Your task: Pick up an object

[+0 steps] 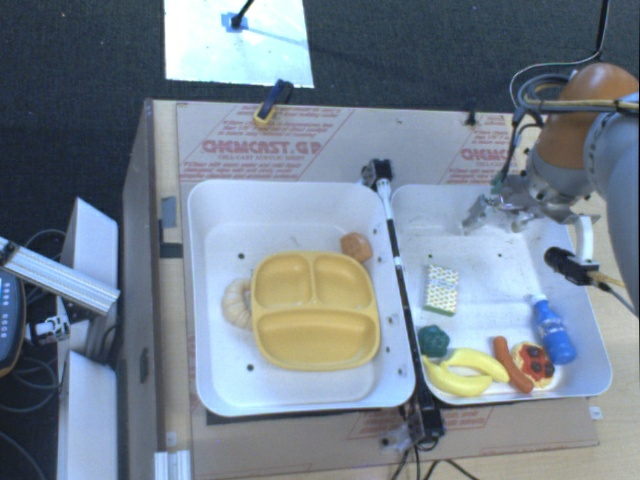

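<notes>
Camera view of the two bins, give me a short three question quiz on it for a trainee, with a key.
1. True or false: the yellow divided tray lies in the left bin.
2. Which item lies nearest the blue bottle? A) banana B) pizza slice C) patterned card
3. Fill in: the tool is over the ___ bin's far edge.

Key: 1 true. 2 B. 3 right.

Banana [465, 373], bottle [552, 332], sponge [441, 289] lying in right bin [600, 363].
</notes>
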`<state>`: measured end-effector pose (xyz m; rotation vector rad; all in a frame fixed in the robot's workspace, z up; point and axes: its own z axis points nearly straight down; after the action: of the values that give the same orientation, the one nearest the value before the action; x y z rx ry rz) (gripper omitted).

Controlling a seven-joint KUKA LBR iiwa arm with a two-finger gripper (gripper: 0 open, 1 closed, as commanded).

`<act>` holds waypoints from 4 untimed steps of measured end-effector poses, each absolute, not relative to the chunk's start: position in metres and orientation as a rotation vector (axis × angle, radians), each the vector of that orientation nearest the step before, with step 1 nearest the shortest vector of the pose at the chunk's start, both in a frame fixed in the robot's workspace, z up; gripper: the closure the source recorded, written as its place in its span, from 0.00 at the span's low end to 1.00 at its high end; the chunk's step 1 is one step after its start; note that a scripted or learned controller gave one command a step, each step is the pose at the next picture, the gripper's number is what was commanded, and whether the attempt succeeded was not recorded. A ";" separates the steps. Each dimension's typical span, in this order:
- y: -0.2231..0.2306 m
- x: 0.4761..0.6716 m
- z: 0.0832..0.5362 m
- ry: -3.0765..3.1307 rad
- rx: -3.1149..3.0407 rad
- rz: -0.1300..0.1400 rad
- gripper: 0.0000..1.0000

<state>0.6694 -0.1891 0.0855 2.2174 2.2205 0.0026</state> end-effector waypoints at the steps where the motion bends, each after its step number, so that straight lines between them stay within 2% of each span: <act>1: -0.201 0.639 0.085 2.221 2.218 0.001 0.00; 2: -0.207 0.587 0.084 2.221 2.220 0.000 0.00; 4: -0.207 0.500 0.084 2.221 2.221 0.001 0.00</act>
<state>0.4997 -0.2066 0.0841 2.2206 2.2211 0.0006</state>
